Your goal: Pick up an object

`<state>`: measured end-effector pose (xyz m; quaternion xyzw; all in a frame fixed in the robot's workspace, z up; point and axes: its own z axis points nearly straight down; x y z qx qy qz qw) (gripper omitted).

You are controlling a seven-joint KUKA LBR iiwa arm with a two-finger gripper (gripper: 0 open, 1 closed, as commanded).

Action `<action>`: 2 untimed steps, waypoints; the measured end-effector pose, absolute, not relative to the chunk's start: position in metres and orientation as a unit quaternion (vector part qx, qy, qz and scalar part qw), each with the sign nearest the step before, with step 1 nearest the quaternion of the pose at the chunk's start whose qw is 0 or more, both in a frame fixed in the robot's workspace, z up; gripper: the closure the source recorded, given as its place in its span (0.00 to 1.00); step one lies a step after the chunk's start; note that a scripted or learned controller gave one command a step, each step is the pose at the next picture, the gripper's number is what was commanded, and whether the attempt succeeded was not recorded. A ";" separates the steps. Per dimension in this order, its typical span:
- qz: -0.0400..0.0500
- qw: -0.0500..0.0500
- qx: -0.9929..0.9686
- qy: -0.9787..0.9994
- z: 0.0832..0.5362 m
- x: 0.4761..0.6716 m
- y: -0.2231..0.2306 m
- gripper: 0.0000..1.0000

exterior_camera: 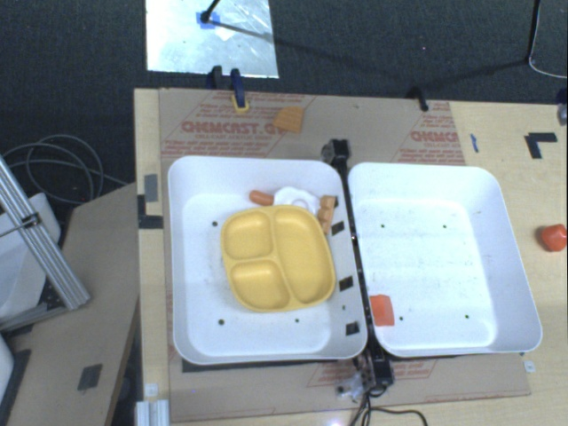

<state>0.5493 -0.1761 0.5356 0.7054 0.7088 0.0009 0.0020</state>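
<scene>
Candidate objects: yellow divided tray [277, 260] in the left bin [191, 229], small pieces behind it; orange block [381, 310] in the right bin [497, 202]. We cannot tell the jaws' state. We expect the broad tray to resist grasping; the block by the wall may slip.

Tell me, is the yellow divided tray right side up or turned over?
Right side up: the yellow tray shows three hollow compartments facing upward.

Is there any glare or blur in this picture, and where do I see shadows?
In the camera view, light is even and soft; the shiny sheet above the bench glares brightly; the yellow divided plate casts only a faint shadow in the left bin; small things like the orange block look slightly blurred.
</scene>
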 end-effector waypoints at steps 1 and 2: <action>-0.003 -0.005 0.709 0.705 0.385 0.487 -0.208 0.00; 0.001 -0.001 0.703 0.712 0.346 0.500 -0.112 0.00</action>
